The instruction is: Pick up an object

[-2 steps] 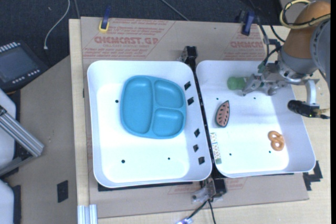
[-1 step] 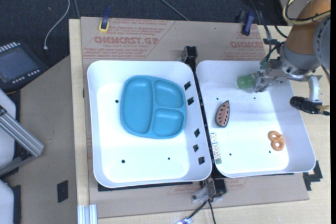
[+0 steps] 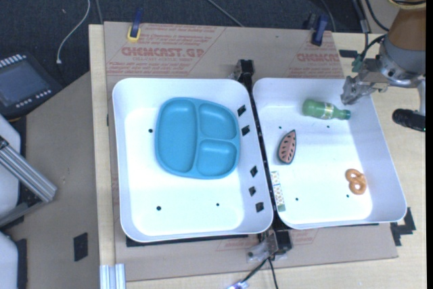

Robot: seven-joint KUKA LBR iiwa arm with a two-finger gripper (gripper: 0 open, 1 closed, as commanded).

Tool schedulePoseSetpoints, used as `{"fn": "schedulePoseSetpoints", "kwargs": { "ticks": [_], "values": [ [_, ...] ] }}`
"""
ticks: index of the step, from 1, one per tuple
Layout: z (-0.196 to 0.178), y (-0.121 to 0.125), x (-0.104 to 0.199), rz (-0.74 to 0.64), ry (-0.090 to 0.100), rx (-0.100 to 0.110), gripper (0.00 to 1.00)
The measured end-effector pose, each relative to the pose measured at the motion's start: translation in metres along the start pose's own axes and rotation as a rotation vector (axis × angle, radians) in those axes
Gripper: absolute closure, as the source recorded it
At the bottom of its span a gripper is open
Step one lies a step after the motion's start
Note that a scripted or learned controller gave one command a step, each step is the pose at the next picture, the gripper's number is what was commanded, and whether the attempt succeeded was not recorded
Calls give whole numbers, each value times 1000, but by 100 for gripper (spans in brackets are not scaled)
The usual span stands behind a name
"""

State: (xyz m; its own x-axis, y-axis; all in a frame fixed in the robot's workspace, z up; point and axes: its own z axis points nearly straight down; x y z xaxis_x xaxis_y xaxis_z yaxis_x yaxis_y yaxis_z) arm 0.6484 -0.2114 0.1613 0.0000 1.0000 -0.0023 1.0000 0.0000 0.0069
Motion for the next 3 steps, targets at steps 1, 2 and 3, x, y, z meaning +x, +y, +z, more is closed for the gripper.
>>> {"fn": "schedulePoseSetpoints", "kwargs": {
  "ticks": [1, 2, 3],
  "values": [
    [-50, 6, -8, -2, 0, 0, 100],
    [-97, 2, -8, -1, 0, 0, 100],
    [-99, -3, 46, -6, 5, 8, 100]
  ]
}}
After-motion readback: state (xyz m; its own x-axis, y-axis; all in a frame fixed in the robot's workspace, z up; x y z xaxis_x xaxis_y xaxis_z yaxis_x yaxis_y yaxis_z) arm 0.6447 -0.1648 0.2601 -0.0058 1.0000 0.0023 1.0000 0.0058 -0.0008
